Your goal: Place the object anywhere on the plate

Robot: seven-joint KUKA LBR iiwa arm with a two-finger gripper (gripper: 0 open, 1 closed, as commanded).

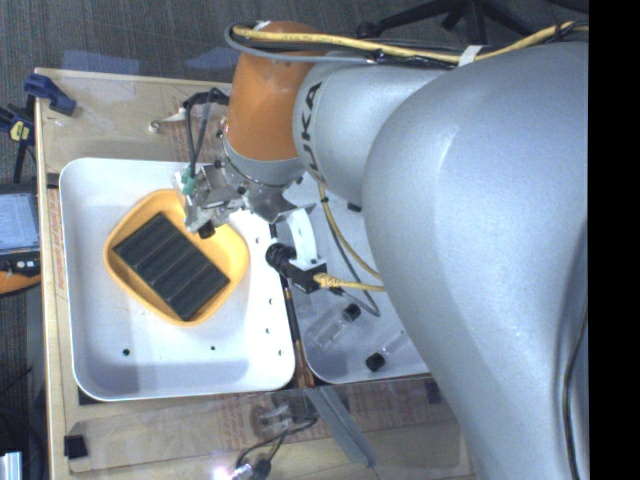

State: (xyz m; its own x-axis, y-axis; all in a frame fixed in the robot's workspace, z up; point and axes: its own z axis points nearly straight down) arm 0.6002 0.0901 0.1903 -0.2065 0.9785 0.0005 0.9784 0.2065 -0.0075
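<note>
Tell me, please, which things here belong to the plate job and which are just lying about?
Job:
- plate, yellow, in the left bin
- dark ridged slab lying on the plate
- gripper over the plate's edge

Lying about:
- small black pieces in the right bin

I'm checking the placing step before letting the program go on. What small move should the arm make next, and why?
Probably a short shift toward the middle of the yellow plate. The gripper sits over the plate's upper right rim in the left bin, above a corner of the dark ribbed block. I can't tell what, if anything, it holds, so centring seems safest before any release.
</note>
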